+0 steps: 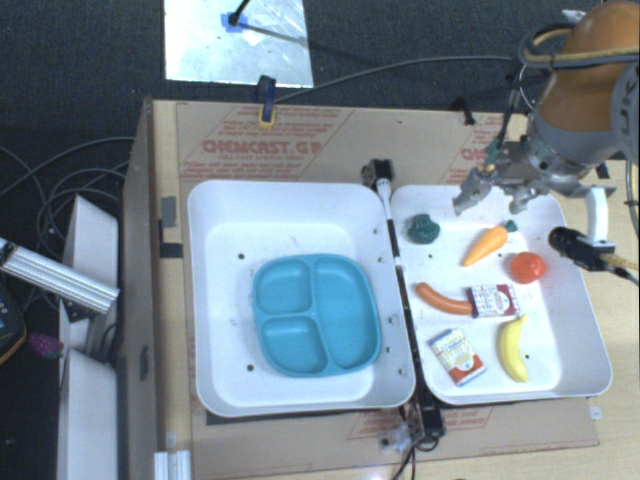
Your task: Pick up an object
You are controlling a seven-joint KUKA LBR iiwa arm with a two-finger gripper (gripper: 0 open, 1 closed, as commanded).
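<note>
Hovering Over the Toy Food

Hanging open and empty, the claw (496, 198) sits at the right bin's (580, 368) 12 o'clock. The carrot (485, 245) lies just below it, toward 6 o'clock. It looks light, hard and smooth, so grab its fat middle. The tomato (527, 266) sits close by, but there's room above.
</note>
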